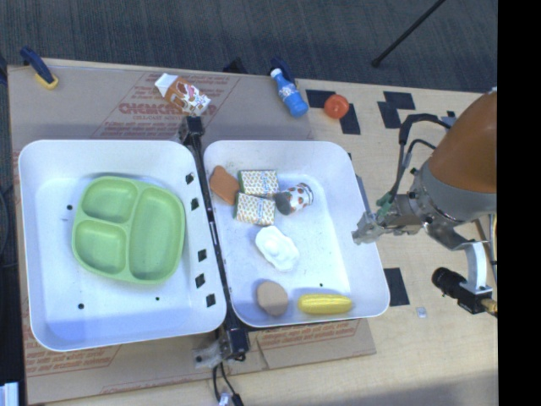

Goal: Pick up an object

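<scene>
A robotics lab: a grey industrial arm with an orange band [461, 172] works over two shallow white plastic bins [34, 227] on flattened brown cardboard [127, 112], black tape squares [396, 286] marking the bench

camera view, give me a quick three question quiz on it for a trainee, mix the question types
1. True or false: the green tray lies in the left bin.
2. Which item lies nearest the front edge of the right bin? A. the yellow item B. the blue bottle C. the orange ball
3. Fill in: the gripper sits just outside the right bin's ____ rim.

Key
1. True.
2. A. The bottle and ball lie on the bench behind the bins.
3. Right. It holds nothing that can be seen.
</scene>
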{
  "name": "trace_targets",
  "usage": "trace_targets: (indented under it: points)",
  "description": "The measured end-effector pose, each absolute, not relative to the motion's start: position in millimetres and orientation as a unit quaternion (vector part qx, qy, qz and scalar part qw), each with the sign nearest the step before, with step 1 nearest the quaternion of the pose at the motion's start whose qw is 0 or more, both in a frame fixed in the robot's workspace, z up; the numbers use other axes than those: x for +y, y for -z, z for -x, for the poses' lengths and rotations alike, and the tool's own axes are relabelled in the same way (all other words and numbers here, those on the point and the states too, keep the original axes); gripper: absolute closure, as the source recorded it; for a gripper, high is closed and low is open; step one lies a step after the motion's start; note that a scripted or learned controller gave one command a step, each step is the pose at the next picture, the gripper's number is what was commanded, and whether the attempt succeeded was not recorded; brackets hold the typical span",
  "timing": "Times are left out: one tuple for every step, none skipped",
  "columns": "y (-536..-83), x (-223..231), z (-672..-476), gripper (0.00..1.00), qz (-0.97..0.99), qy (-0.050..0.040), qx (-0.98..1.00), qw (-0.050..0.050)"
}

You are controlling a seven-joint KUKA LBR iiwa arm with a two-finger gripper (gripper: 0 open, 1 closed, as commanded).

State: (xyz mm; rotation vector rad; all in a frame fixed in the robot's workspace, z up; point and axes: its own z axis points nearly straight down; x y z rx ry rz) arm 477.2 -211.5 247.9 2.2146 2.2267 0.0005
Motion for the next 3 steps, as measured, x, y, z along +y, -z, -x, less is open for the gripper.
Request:
trace_targets:
  points:
    - [-190.6,-210.6,-476.0,1.0,-0.705,0.0011,0.709,-0.002]
    - [-232.5,-211.5,-477.2,1.0,-0.705,-0.0001,0.709,0.0]
    - [-213.6,-202.4,-476.8,1.0,-0.704,0.0006,0.71,-0.001]
